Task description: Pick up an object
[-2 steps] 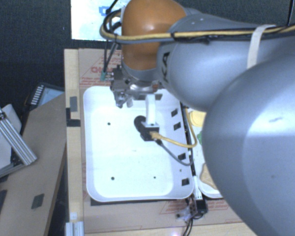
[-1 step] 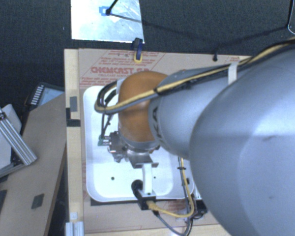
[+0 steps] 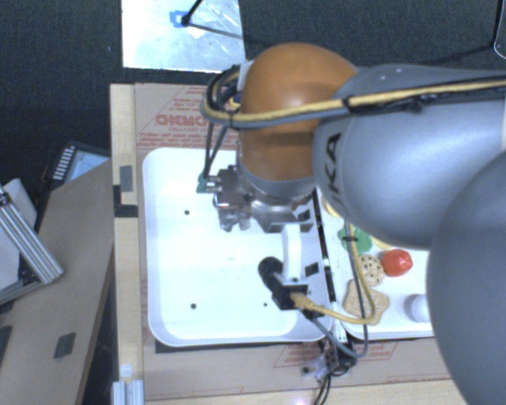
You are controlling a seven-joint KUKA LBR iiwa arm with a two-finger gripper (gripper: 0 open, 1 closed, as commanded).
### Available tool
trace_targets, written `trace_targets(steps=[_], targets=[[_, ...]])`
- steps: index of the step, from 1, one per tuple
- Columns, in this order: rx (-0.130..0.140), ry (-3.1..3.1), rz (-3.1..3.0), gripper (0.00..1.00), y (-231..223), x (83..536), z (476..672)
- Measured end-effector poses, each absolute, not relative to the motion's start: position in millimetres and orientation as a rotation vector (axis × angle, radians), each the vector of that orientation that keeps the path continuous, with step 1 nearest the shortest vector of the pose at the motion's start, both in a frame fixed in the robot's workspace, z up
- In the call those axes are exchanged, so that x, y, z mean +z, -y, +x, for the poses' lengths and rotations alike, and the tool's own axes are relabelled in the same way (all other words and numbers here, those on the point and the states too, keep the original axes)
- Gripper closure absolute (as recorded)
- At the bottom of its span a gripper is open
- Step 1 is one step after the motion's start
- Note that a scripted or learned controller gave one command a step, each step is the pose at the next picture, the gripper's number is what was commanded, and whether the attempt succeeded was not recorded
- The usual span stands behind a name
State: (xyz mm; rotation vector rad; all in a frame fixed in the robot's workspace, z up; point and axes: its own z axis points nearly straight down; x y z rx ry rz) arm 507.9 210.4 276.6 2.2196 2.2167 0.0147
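Arm: grey arm (image 3: 422, 159) reaches in from the right; its orange band (image 3: 291, 112) sits above the wrist, over the left bin.
Gripper: the gripper (image 3: 236, 213) hangs below the wrist above the upper middle of the left bin; whether it is open or closed cannot be told from this slant.
Grasp: nothing visible in the gripper.
Left bin: shallow white bin (image 3: 173, 260); its visible floor shows a few small dark dots.
Right bin: white bin (image 3: 405, 323), largely covered by the arm; only its lower left portion shows.
Objects for picking: a red object (image 3: 396, 262), a green object (image 3: 360, 243), a tan dotted object (image 3: 368, 270) and a tan object (image 3: 363, 300) lie close together in the right bin, well apart from the gripper.
Cabling: a yellow cable (image 3: 337, 313) and a black fitting (image 3: 274, 281) hang beside the divide between the bins.
Tabletop: brown printed board (image 3: 169, 121) under both bins.
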Motion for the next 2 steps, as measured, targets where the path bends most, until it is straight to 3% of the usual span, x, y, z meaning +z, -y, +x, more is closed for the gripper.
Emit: trace_targets(steps=[1, 2], targets=[[0.000, -2.210, 2.228, 1.00, -114, 277, 524.3], [0.011, -2.235, 2.208, 1.00, -210, 293, 546.9]])
